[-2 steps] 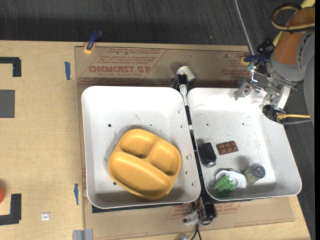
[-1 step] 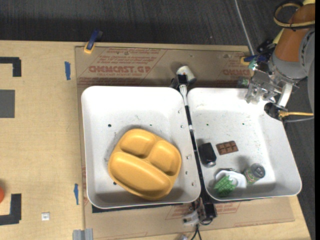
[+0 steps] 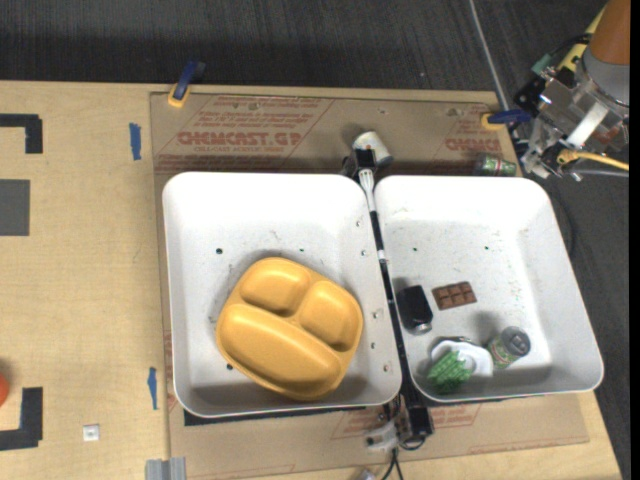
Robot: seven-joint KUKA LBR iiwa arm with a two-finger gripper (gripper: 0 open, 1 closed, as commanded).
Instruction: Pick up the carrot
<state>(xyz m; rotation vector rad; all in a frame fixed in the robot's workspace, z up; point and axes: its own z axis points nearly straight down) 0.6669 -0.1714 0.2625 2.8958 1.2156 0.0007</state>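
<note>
**Carrot hard to place, arm parked off the far right corner**

From where I stood, the grey arm's end effector (image 3: 565,118) hung beyond the back right corner of the right-hand shallow white plastic bin (image 3: 560,268), outside it and above the tabletop (image 3: 80,268). Whether it was released or clenched I could not tell.

I could not pick out the carrot with any certainty. The only orange I saw was a small orange-red sliver (image 3: 3,388) at the tabletop's extreme left edge, well apart from both bins and cut off, so its long axis and heading were unreadable. If that was it, it lay across the whole tabletop from the end effector. A crumpled green-and-white item (image 3: 455,366) in the right bin's near corner was no clear match.
</note>
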